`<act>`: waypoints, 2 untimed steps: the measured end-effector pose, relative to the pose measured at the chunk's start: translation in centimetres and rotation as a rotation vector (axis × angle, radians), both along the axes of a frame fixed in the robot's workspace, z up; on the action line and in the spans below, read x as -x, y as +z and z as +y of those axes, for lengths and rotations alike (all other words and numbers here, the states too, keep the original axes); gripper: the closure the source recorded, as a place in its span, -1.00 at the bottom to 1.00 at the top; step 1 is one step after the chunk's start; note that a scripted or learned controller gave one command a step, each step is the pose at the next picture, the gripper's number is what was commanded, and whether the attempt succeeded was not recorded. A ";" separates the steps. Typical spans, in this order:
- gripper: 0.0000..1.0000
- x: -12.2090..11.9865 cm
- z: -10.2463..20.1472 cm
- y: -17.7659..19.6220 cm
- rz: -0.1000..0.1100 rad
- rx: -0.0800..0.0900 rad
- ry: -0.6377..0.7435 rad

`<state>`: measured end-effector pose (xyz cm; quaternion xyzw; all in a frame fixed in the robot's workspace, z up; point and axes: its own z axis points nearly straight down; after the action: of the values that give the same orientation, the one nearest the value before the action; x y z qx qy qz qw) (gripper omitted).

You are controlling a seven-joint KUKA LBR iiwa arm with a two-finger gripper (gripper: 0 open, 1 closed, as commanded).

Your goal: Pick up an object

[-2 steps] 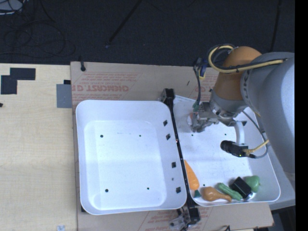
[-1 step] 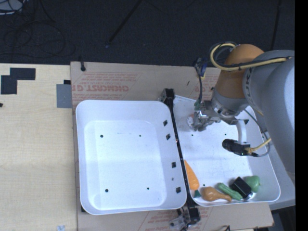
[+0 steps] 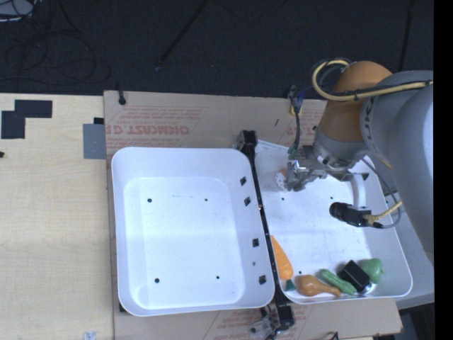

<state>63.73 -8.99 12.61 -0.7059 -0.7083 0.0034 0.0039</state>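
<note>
Item: gripper, low at the right bin's far edge; I cannot tell its opening or any hold.
Risk: I judge a grasp here closes on nothing, since the objects lie well apart.
Candidates, near edge: orange carrot, green vegetable, black block.

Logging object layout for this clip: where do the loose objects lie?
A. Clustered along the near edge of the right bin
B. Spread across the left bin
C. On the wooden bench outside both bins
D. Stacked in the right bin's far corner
A: the orange carrot-like piece, the green items and the black block all sit along the near edge of the right bin, while the end effector is at that bin's far side.
</note>
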 end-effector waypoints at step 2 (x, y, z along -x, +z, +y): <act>1.00 2.8 0.7 -4.0 -0.006 0.000 -0.005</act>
<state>60.89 -8.24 8.63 -0.7077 -0.7065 0.0012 0.0017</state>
